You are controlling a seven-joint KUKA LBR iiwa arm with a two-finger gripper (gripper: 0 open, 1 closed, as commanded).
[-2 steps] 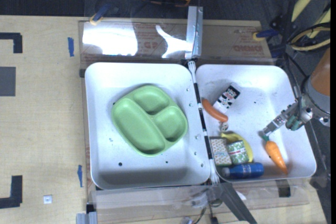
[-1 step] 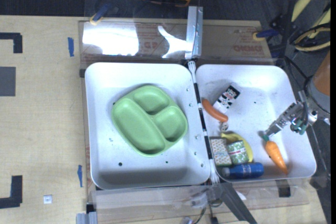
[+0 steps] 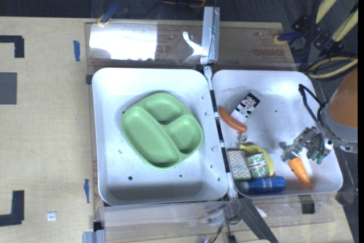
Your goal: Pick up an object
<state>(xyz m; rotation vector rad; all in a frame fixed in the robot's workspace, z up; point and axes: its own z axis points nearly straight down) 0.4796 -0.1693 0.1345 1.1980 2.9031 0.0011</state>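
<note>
My gripper (image 3: 303, 149) reaches in from the right, low over the right bin (image 3: 273, 85). An orange carrot-shaped toy (image 3: 300, 171) lies just below and in front of its tip, close to touching. Further left in the same bin lie an orange sausage-like toy (image 3: 232, 119), a small black-and-white pack (image 3: 247, 105), a yellow toy (image 3: 257, 151) with patterned boxes (image 3: 248, 165) on it, and a blue bottle (image 3: 263, 184) at the front wall.
The left bin (image 3: 108, 88) holds a green three-part plate (image 3: 162, 128). A metal divider (image 3: 210, 34) stands behind the seam between the bins. Black cables (image 3: 310, 101) hang over the right bin's back right corner.
</note>
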